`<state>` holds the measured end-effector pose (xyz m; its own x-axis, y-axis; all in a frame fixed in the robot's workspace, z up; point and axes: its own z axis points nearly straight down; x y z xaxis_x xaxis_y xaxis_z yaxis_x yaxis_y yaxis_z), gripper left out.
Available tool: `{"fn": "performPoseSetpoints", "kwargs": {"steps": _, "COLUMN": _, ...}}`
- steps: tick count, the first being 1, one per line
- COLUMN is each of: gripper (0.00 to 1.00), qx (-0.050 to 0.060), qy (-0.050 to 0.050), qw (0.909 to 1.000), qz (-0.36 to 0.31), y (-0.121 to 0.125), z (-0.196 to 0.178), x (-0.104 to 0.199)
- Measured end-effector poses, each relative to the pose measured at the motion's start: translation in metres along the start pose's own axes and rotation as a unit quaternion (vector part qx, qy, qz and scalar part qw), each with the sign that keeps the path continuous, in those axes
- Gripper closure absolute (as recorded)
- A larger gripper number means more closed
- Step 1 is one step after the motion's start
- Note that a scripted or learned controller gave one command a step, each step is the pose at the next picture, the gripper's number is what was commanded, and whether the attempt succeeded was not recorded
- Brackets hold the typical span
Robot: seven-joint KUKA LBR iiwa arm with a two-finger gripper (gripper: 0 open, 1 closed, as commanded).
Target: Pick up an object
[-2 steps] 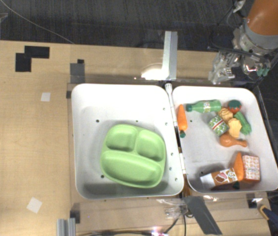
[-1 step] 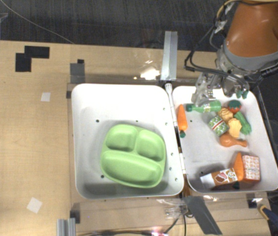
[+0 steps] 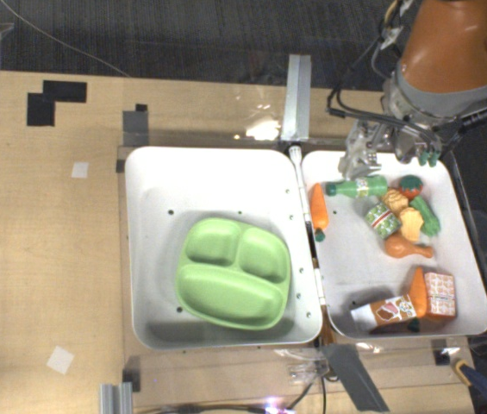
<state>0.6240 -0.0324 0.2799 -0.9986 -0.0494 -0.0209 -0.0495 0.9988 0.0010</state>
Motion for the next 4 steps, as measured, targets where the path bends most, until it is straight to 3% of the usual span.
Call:
{"fn": "performPoseSetpoints", "kwargs": {"steps": 1, "gripper": 1.00, "qx": 0.000, "qy": 0.007, "qw": 0.9990, "qz": 0.045, "y": 0.045, "z": 0.039, "x": 0.044}}
{"fn": "performPoseSetpoints", "kwargs": {"steps": 2, "gripper": 1.00, "qx": 0.000, "qy": 0.005, "qw": 1.0000, "qz": 0.000, "y": 0.018, "z": 0.044, "x": -0.018}}
{"fn": "performPoseSetpoints", "kwargs": {"steps": 3, "gripper": 1.00, "qx": -0.001, "qy": 0.007, "qw": 0.9999, "qz": -0.010, "y": 0.082, "z": 0.055, "x": 0.059}}
{"fn": "performPoseSetpoints", "kwargs": {"steps": 4, "gripper": 1.00, "qx": -0.001, "qy": 0.001, "qw": 1.0000, "qz": -0.010, "y": 0.081, "z": 0.042, "x": 0.056}}
